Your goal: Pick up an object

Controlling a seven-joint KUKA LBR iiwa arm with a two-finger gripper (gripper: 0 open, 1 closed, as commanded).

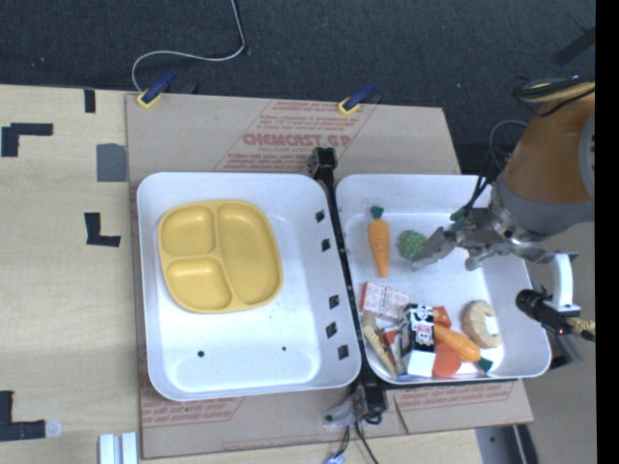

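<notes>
White right bin [522,303], bumpy green broccoli [413,244] (small, rounded), claw [447,246] beside it, grip unclear.

Floor [387,27]: dark blue-grey carpet across the top.
Bench [58,307]: pale wood grain, with black angular marks on the left.
Board [290,133]: brown cardboard with red print, lying on the bench.
Clamps [153,93]: yellow and blue, at the board's far edge.
Cable [227,27]: thin, white, looping over the carpet.

A wooden bench [58,288] bears a cardboard sheet [280,133], with two white bins [174,356] on it.
</notes>
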